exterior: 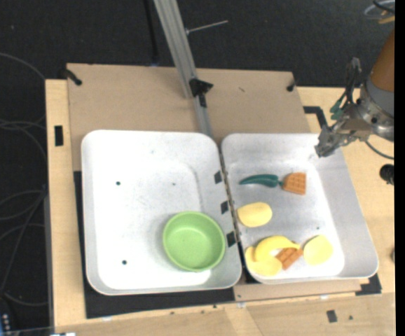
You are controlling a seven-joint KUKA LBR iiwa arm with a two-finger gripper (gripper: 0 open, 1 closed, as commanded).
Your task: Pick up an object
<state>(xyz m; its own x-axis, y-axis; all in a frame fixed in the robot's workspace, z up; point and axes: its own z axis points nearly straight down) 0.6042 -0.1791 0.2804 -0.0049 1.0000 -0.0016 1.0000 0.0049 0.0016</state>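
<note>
Arm parked at the top right corner of the right bin, nothing picked yet.

The gripper [326,145] sits over the upper right rim of the right bin [342,208], and honestly I can't tell whether it's released or clenched from this angle, it's just a small grey blur, with nothing visibly in it. All the candidates are in that same bin: a toy carrot [281,182] with green top nearest the gripper, a yellow potato-looking piece [254,214] by the left wall, and a yellow pile [286,252] at the bottom with an orange bit on it. The green bowl [194,240] is over in the left bin [146,187]. If it were me I'd go for the carrot: it lies alone on bare floor, so come straight down centred over it, closing across the narrow side. The pile looks like slip city.
</note>
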